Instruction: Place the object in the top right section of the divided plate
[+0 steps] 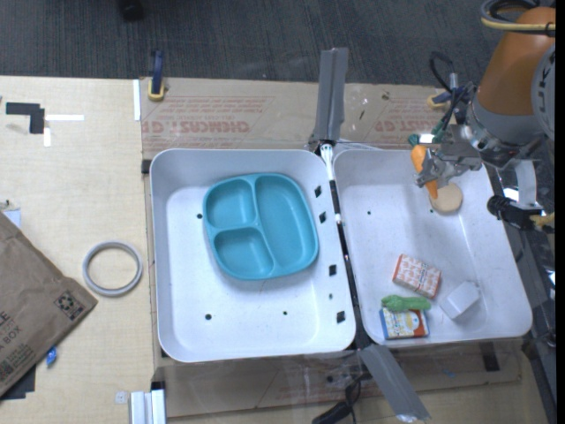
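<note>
The blue divided plate (260,225) lies in the left bin (177,307), with one long section on its right and two smaller ones on its left. My gripper (434,171) hangs over the far part of the right bin (503,325). It is shut on a small orange object (420,160), which sticks out to the left of the fingers. A round beige piece (448,200) lies just below the gripper on the bin floor.
Near the front of the right bin lie a red-and-white packet (417,276), a green item (406,303) on a small carton (404,324), and a pale grey block (461,300). A tape ring (112,267) and a brown paper bag (31,307) rest on the bench to the left.
</note>
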Action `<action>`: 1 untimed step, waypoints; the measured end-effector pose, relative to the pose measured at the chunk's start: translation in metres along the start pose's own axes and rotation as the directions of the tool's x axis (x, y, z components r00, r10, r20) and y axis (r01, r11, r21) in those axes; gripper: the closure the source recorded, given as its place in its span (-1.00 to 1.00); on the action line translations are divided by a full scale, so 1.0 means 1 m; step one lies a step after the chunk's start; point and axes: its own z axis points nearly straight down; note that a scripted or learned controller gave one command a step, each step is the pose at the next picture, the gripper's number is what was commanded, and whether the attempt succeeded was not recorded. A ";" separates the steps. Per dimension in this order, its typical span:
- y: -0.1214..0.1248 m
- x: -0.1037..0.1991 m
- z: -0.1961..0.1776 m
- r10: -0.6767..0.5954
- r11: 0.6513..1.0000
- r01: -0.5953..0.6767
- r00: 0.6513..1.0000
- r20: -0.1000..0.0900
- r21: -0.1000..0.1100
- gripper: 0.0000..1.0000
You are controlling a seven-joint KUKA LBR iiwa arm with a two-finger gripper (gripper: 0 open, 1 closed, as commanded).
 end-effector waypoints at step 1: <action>-0.059 0.025 0.065 -0.017 1.000 0.017 1.000 -0.002 0.001 1.00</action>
